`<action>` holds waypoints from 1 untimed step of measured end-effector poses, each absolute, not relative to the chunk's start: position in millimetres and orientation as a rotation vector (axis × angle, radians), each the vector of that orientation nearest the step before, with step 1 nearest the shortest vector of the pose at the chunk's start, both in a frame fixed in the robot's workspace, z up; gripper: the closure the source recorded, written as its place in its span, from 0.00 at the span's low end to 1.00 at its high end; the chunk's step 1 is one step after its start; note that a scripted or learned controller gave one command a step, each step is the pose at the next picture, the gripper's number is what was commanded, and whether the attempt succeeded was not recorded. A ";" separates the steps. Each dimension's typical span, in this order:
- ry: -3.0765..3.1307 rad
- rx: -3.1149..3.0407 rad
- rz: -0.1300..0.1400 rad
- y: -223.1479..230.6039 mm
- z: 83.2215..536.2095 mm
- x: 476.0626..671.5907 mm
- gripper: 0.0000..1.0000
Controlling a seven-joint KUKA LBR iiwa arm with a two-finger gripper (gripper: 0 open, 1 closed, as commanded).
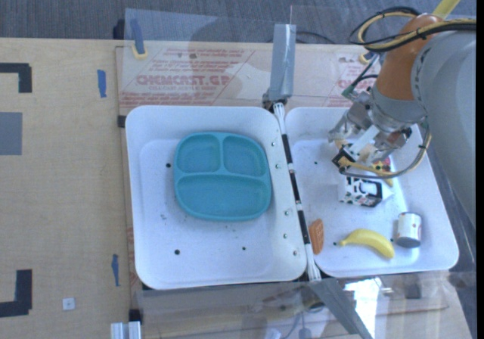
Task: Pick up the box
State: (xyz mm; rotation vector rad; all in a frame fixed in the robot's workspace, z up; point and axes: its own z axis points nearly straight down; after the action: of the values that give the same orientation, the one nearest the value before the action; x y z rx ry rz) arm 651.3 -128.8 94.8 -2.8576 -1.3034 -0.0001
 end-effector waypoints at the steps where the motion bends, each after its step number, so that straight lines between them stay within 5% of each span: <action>1: -1.434 -2.789 -0.012 -200.2 90.2 580.8 0.00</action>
State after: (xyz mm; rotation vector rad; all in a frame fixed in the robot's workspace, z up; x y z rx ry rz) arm 580.8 -200.2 90.2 -2.7886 -1.4343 -0.0119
